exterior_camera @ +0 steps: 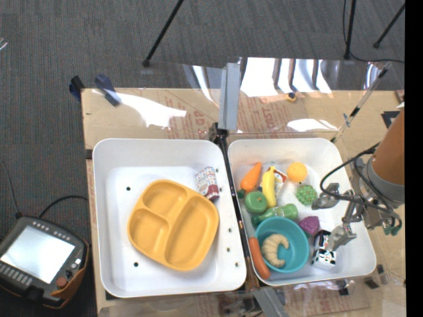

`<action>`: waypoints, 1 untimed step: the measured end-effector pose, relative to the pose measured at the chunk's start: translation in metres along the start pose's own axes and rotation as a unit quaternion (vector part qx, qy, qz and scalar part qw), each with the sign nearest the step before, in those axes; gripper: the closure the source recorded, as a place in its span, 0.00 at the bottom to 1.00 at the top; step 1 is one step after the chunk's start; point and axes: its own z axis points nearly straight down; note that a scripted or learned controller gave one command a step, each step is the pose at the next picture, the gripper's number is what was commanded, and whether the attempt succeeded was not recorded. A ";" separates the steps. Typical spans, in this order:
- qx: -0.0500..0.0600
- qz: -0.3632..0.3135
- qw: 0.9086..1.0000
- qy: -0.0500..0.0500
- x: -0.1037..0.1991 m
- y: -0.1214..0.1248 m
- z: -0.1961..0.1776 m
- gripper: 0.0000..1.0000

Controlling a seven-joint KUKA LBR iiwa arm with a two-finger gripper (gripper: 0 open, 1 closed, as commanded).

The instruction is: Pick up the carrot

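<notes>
The carrot [252, 176] is orange with a green stub at its lower end. It lies slanted near the upper left of the right bin [353, 264], beside a yellow banana-like toy [269, 186]. My gripper [332, 218] hangs over the right side of that bin, well to the right of the carrot and apart from it. Its fingers [323, 201] are spread open with nothing between them.
The right bin also holds an orange ball [297, 172], green toys [256, 202], a purple piece [308, 225], a teal bowl [295, 256] with a croissant [276, 248], and an orange stick [259, 259] along its left wall. The left bin [112, 177] bears a yellow divided plate [173, 224] and a small can [207, 182].
</notes>
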 end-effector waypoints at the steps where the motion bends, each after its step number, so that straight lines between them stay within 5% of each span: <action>1: 0.000 0.155 0.988 -0.001 -0.070 0.015 0.017 0.00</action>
